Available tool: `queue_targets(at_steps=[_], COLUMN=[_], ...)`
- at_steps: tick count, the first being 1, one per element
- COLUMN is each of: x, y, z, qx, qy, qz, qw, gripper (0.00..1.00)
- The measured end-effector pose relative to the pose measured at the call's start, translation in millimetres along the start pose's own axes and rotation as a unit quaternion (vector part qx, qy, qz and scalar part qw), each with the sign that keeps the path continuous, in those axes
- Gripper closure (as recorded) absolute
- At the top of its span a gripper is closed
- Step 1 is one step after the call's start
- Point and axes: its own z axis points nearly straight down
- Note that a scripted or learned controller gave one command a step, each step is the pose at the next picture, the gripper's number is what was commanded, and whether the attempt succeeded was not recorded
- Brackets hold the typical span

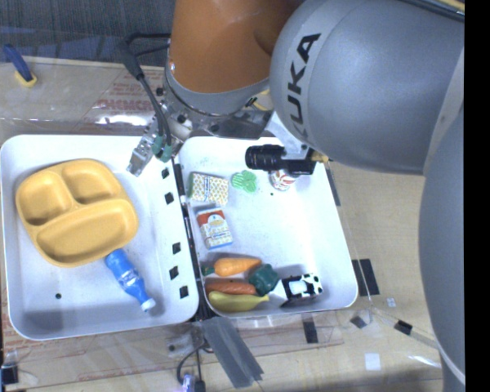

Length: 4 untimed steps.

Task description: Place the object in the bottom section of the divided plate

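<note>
The wooden desk (pixel 367 243) carries two shallow white bins side by side, with dark tape strips on its near edge. At the near end of the right bin (pixel 331 219) lie a banana (pixel 237 302), a carrot (pixel 237 265) and a small black-and-white toy (pixel 302 287); farther in sit a carton (pixel 215 227) and a cracker pack (pixel 208 188). The left bin (pixel 33 300) holds a blue bottle (pixel 129 279) and, beyond it, the yellow divided plate (pixel 75 209). Farther still, the claw (pixel 147 155) hangs over the bins' divide; whether its fingers are apart or together cannot be told.
</note>
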Motion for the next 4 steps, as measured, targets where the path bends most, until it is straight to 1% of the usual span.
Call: queue_targets(at_steps=[1, 2, 3, 4], x=[47, 26, 83, 37], y=[-12, 81, 37, 36], z=[86, 200, 120, 29], qx=[0.002, 0.002, 0.001, 0.0], qy=[0.002, 0.001, 0.001, 0.0], qz=[-0.007, -0.003, -0.068, -0.07], qw=[1.0, 1.0, 0.9977, 0.9975], gripper=[1.0, 1.0, 1.0, 1.0])
